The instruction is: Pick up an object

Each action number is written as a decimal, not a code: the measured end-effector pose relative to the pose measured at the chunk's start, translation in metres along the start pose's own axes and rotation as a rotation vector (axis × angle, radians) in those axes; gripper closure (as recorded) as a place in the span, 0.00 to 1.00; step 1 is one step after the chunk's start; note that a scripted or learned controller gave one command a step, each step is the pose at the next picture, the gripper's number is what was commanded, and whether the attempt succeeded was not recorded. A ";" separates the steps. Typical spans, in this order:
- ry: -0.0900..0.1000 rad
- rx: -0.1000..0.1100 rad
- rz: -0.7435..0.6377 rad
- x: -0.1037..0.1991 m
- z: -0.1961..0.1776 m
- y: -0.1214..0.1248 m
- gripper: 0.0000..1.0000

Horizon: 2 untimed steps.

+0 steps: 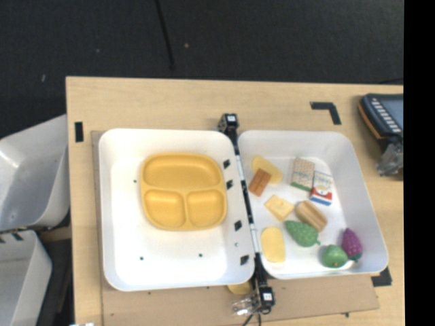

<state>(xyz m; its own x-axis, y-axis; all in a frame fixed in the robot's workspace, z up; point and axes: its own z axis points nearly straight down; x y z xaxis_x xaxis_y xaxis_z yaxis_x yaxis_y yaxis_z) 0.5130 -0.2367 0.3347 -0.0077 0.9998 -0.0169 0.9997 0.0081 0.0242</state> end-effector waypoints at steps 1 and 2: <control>0.016 0.026 0.009 0.009 0.072 -0.026 1.00; 0.014 0.021 0.007 0.008 0.059 -0.024 1.00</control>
<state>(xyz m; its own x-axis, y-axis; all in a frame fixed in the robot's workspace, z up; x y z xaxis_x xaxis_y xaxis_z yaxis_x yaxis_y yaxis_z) 0.4907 -0.2299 0.2748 -0.0012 1.0000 -0.0031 1.0000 0.0012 0.0035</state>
